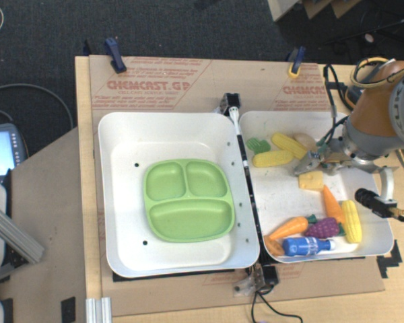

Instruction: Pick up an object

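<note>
Nearest to me, along the front edge of the right bin (384, 244), a blue bottle (306, 246) lies on its side. Just behind it sit an orange carrot (289, 227), a bunch of purple grapes (323, 228) and an ear of yellow corn (351, 221), all packed close together. A second, slimmer carrot (331, 204) leans in towards the corn.

In the left bin (114, 180) a green divided plate (187, 200) sits flat, roughly in the middle, with its large compartment towards the front.

Further back in the right bin, a pale yellow wedge like cheese (312, 181) lies on the white floor. The claw (311, 162) is low over the bin just behind that wedge, reaching in from the right below the arm's orange band (377, 110). From here I cannot tell how the claw is set, or whether anything is in it.

Beyond that, near the far wall of the bin, two yellow pieces like corn or bananas (277, 150) lie crossed, touching, with a small green piece (258, 144) just beside them against the divider.

The bins rest on a brown board surface (188, 86), with two blue clamps (114, 54) at its far edge.
</note>
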Motion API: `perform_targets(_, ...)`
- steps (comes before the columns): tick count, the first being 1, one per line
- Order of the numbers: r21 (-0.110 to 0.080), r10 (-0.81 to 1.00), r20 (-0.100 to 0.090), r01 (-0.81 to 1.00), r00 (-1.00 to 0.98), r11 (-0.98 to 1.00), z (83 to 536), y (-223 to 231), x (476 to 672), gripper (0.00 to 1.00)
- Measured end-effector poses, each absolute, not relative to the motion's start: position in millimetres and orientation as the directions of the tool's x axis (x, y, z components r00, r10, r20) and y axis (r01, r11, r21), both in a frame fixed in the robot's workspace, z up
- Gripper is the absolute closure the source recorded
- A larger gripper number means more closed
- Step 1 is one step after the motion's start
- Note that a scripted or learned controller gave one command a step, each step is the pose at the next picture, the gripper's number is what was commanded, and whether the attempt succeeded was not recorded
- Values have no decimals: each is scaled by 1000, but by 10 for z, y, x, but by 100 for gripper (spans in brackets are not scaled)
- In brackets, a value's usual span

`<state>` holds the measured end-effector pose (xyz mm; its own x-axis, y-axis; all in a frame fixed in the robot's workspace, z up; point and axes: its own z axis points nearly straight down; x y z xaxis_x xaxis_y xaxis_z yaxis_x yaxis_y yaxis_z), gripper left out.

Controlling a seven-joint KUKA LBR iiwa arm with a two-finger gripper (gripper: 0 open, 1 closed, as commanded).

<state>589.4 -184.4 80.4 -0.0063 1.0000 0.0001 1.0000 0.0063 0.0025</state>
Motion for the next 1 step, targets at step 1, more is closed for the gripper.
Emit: perform_targets(1,-5,1000,8,1000,3,-3,847,-2181,5089,0)
